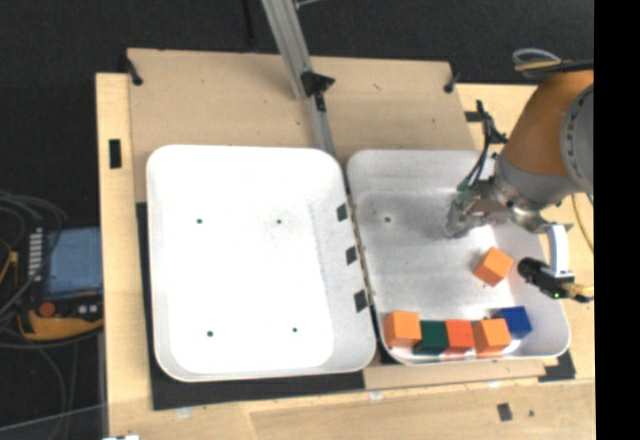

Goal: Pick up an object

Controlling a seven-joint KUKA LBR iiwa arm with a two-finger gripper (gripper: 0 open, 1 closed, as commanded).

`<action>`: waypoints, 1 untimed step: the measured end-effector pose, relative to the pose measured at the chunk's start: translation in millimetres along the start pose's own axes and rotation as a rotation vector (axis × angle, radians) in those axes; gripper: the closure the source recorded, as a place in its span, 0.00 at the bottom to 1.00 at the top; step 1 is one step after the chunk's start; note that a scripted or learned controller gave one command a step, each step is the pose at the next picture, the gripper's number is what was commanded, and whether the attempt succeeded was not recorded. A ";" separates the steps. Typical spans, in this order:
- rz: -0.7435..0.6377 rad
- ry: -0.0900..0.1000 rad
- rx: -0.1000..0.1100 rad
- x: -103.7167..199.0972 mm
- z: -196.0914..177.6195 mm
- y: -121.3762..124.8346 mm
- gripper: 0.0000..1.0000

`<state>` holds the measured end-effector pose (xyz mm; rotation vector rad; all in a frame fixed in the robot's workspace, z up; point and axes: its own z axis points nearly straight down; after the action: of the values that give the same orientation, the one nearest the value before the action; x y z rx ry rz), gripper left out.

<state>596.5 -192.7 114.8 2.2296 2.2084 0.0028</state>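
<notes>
- Over the right bin (400, 178), jaws (461, 224) hang low; can't tell whether apart or together.
- Lone orange cube (492, 267) sits just beside, toward the near-right, tilted.
- Row of cubes (455, 334) lies farther along near wall.

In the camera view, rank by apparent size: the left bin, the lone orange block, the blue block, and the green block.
1. left bin, by far the largest.
2. lone orange block.
3. blue block and green block look about alike; both are partly hidden in the row, so no ranking.
</notes>
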 end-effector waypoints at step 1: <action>-0.013 0.000 -0.004 3.3 -54.5 11.3 1.00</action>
<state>607.6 -189.4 169.3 2.2131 2.2205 0.0068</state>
